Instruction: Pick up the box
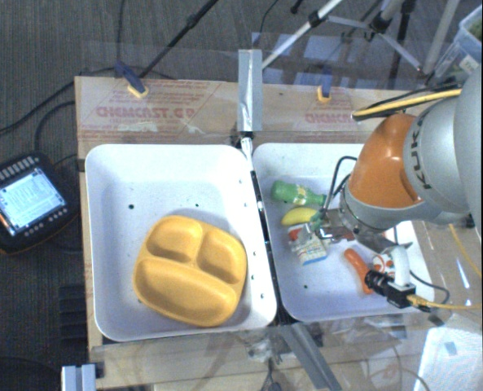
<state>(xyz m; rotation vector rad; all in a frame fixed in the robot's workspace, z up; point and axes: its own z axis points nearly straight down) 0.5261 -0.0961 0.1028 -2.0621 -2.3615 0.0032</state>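
the arm [424, 157] comes in from the right and bends over the right bin [306, 296]. its gripper [327, 226] is low, just beside the box [309, 247], but if it is open or closed i cannot tell. the box lies tilted near the middle of the right bin, just below a banana [299, 216] and a green bottle [296, 193]. an orange thing [357, 267] lies to the right of the box. a yellow tray [191, 270] fills much of the left bin [111, 177].

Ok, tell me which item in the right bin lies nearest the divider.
The green bottle, at the top of the cluster; the banana and box lie below it, slightly farther right.
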